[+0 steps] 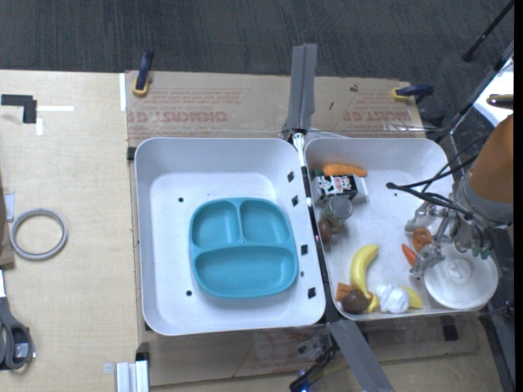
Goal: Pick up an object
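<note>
Seen from above at a slant: in the left bin (155, 178), a teal divided plate (243, 247) lying flat near the middle; in the right bin (384, 149), a carrot (343, 170) at the far side, a black-and-white box (337, 186) just beside it, a banana (364, 266) nearer the front with a brown lump (354, 300) and a white crumpled thing (393, 299) by its lower end, and a white bowl (460, 282) in the front right corner. Low over that bin's right side, the gripper (429, 256), close to some small orange pieces (421, 239) and just beside the bowl's rim; spread or pressed together, impossible to tell. Out on the bench to the left, well apart from both bins, a grey tape ring (37, 233).
</note>
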Controlling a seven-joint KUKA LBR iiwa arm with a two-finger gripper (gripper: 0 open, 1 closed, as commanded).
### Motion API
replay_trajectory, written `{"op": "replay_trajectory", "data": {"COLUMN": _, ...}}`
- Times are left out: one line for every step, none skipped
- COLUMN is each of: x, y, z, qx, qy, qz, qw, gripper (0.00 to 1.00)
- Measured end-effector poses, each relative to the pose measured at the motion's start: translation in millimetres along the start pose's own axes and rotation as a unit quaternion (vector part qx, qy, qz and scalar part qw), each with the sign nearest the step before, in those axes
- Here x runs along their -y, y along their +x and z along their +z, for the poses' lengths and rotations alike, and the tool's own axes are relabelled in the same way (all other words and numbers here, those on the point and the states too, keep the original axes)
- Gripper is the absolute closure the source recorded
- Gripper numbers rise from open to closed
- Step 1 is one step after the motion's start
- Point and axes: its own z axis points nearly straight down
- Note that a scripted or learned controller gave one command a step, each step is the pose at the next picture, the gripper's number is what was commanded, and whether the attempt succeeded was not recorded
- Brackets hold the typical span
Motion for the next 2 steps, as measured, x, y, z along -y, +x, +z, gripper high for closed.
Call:
{"op": "replay_trajectory", "data": {"x": -32, "y": 34, "z": 0, "qx": -0.001, "qy": 0.000, "qz": 0.082, "qw": 0.9967, "gripper": 0.00}}
{"op": "replay_trajectory", "data": {"x": -88, "y": -51, "z": -1, "qx": 0.001, "qy": 0.001, "qz": 0.087, "qw": 0.9962, "gripper": 0.00}}
